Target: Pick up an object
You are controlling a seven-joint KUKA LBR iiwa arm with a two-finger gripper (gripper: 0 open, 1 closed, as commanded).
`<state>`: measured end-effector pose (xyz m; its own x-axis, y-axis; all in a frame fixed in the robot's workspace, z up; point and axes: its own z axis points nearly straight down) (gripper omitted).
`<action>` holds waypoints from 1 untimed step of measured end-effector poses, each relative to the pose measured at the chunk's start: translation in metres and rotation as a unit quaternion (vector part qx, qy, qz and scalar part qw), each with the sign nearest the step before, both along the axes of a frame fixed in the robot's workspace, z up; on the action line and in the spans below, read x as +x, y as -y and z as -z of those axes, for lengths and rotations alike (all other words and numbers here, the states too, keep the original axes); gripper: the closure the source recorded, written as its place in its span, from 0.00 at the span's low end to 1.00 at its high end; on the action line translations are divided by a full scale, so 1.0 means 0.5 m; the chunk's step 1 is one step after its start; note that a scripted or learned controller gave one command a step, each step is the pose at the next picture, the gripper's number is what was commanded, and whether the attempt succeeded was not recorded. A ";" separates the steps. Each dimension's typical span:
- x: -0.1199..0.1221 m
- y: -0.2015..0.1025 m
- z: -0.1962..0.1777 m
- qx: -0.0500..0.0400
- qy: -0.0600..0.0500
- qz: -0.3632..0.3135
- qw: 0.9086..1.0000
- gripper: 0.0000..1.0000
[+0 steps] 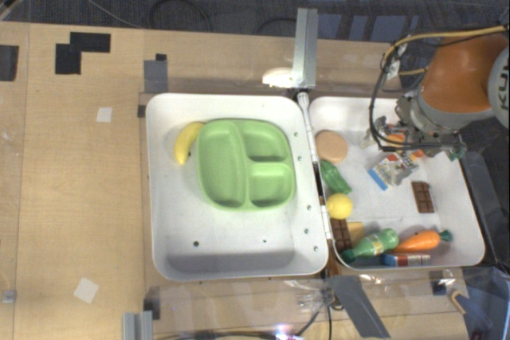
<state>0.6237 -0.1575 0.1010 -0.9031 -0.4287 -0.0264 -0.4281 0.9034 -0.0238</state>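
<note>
Orange carrot (416, 240) and green bottle (373, 244) lie at the near wall of the right bin (470, 203). Farther in that bin: lemon (340, 206), chocolate bar (423, 196), packet (390, 170), bun (331, 146). End effector (416, 149) hovers above the packet; its opening cannot be determined.

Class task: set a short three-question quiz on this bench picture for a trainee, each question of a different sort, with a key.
1. True or false: the banana lies in the same bin as the green tray.
2. Which bin does the gripper hang over? A left, B right.
3. Fill in: the carrot lies along the right bin's ___ wall.

Key: 1 true; 2 B; 3 near (bottom)
</note>
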 end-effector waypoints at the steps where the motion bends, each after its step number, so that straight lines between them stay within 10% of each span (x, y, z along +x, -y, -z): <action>1: 0.005 0.005 0.001 0.002 -0.001 0.061 0.998 0.00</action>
